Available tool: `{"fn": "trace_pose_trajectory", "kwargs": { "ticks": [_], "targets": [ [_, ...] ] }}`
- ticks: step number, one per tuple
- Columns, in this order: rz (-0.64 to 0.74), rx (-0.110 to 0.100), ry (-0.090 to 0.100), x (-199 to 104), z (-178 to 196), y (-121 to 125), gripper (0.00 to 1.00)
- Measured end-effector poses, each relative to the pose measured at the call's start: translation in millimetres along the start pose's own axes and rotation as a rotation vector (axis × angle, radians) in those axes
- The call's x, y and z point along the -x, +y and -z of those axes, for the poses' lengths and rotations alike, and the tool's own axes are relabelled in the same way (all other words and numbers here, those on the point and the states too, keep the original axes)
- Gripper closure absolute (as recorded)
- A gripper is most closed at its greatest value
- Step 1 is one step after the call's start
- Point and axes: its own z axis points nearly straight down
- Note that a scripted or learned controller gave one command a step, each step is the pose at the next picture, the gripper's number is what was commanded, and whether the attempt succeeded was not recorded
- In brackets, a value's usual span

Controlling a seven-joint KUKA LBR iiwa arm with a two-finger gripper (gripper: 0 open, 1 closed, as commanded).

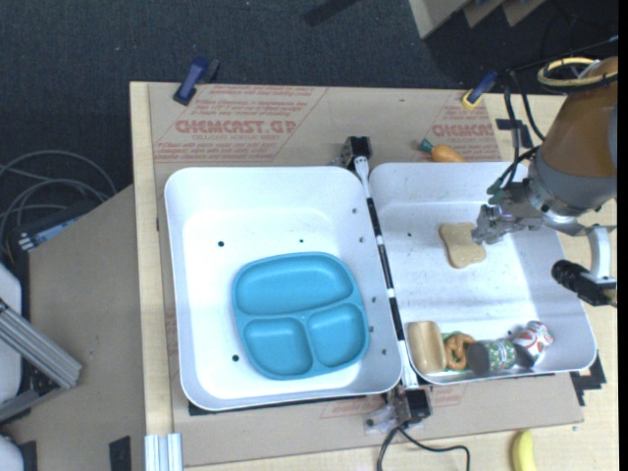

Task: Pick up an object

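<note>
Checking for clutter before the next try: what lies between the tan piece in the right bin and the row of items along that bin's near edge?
In the camera view, bare white bin floor separates the tan piece from the row of items.

Red lettering reading "CHEMCAST" and "GP" stands printed on the brown protective sheet (245,121) covering the desk, behind the bins. The same red print shows near the sheet's far right corner, partly hidden and too small to read.
</note>
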Motion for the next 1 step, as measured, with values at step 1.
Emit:
{"fn": "trace_pose_trajectory", "kwargs": {
  "ticks": [1],
  "targets": [
    [-0.001,0.003,-0.001,24.8,-66.0,1.6,1.0]
  ]
}}
